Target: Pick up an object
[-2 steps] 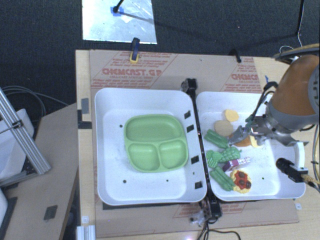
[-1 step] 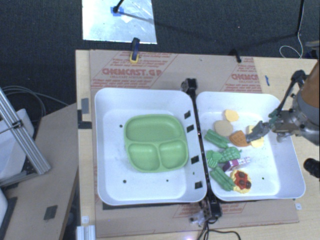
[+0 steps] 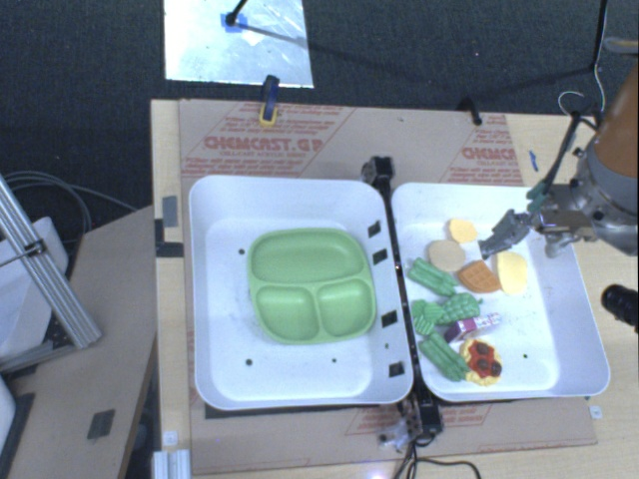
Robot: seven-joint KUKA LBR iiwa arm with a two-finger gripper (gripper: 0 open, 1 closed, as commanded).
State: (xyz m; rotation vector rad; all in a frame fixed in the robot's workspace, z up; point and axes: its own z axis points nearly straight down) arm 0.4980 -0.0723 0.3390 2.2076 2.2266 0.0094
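The right bin [image 3: 574,352] holds several toy foods: a yellow round piece [image 3: 462,231], a beige round piece [image 3: 446,255], an orange wedge [image 3: 480,277], a pale yellow piece [image 3: 513,272], green pods [image 3: 431,277], a purple item [image 3: 469,325] and a red-and-yellow slice [image 3: 484,360]. My gripper [image 3: 524,242] hangs over the upper right part of this bin, just above the orange wedge and the pale yellow piece. Its fingers [image 3: 499,236] stand apart and open, with nothing between them.
The left bin [image 3: 215,367] holds a green divided plate [image 3: 308,297]. A black divider [image 3: 384,257] runs between the bins. The arm body [image 3: 609,183] fills the right edge. A metal frame [image 3: 40,277] stands at far left.
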